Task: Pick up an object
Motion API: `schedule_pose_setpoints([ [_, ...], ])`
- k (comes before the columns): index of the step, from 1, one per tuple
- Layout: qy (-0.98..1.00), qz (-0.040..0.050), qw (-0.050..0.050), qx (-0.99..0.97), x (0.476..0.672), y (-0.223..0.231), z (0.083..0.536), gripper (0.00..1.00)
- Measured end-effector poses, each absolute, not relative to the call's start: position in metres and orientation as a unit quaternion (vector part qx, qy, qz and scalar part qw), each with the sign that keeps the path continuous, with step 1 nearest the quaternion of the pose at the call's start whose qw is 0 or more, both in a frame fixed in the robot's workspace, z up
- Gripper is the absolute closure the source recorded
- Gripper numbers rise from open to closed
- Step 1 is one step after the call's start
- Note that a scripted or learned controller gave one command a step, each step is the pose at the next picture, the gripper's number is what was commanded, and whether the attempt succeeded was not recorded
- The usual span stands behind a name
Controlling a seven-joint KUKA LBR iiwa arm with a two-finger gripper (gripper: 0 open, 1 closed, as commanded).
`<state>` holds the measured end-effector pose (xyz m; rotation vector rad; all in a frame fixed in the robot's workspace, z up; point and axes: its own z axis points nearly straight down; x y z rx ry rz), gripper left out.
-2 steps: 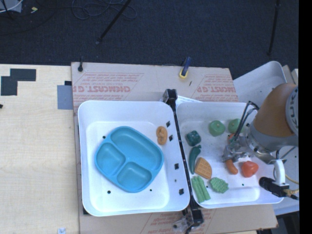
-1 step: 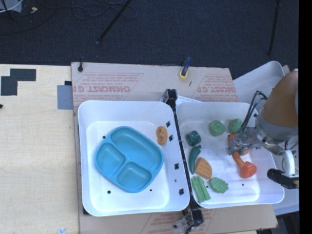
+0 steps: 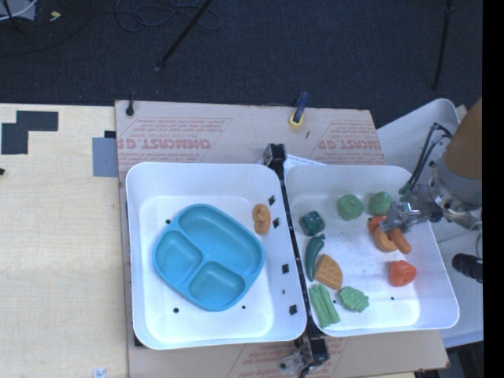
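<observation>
Pale wooden bench [image 3: 55, 274] under a sheet of printed cardboard [image 3: 197, 136], with two shallow white bins side by side on top.

Nearest the camera, in the right bin [image 3: 441, 309]: a ribbed green toy vegetable [image 3: 323, 305] flat on the floor, just beside a bumpy light green piece [image 3: 354, 298]. Just behind these, a tan-orange wedge [image 3: 328, 272] touching the lower end of a dark green pod [image 3: 314, 252], close to the wall shared with the other bin. Off toward the right wall, a red toy fruit [image 3: 402, 272], apart from the rest.

In the left bin [image 3: 142, 211]: a blue divided plate [image 3: 209, 256] with three compartments, tilted across the floor. Near that bin's right wall, a small tan-orange piece [image 3: 261, 218], apart from the plate.

Farther back in the right bin: a dark green lump [image 3: 312, 223], then a curved orange piece [image 3: 383, 238] with an orange carrot [image 3: 401, 243] touching it. Gripper [image 3: 402, 214] low over the orange pair, reaching in from the right on the grey arm [image 3: 461, 191]; open or closed, impossible to tell from this angle, and no object visibly held. Behind, two round green pieces [image 3: 350, 206] [image 3: 379, 202] near each other.

At the cardboard's far edge, a blue and yellow clamp [image 3: 298, 110]. Beyond the bench, dark carpet [image 3: 315, 38] strewn with cables [image 3: 150, 6].
</observation>
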<state>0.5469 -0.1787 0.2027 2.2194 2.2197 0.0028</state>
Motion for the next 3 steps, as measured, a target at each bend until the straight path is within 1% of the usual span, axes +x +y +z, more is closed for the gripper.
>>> schedule_pose_setpoints([
  [1,0.707,0.0003,0.000,0.707,0.547,-0.179,0.229,1.00],
  [2,0.709,0.0002,-0.002,0.705,0.548,-0.124,0.238,1.00],
  [3,0.709,-0.0004,-0.003,0.705,0.549,-0.065,0.225,1.00],
])
